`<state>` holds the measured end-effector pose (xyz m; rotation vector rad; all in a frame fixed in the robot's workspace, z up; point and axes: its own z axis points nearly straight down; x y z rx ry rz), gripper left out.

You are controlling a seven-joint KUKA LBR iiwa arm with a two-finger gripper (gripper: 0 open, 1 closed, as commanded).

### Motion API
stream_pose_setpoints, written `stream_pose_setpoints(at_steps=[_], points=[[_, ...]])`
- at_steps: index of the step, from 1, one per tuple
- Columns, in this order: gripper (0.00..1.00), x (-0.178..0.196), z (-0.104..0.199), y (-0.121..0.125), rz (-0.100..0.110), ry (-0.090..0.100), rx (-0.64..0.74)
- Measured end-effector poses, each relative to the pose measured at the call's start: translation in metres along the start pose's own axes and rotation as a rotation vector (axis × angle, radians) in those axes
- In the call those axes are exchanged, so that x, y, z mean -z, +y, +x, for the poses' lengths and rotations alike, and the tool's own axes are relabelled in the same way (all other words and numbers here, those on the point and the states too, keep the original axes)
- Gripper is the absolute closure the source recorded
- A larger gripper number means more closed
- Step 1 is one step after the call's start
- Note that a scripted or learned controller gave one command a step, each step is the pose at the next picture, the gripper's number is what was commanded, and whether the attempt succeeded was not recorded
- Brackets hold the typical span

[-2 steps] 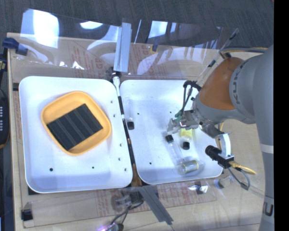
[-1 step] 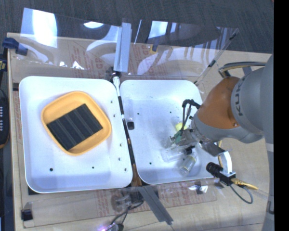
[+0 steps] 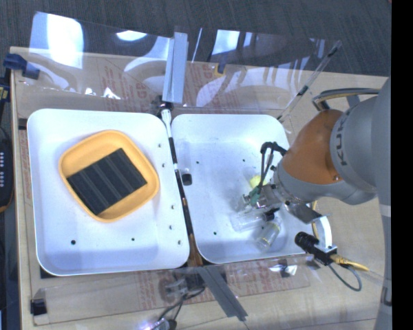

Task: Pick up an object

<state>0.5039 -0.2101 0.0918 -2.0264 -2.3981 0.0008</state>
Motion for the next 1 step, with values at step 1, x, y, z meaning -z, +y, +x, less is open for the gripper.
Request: stream_pose_setpoints(at_steps=[1], points=[[0.00, 0.0000, 0.0000, 0.0000, 0.000, 0.000, 0.000]])
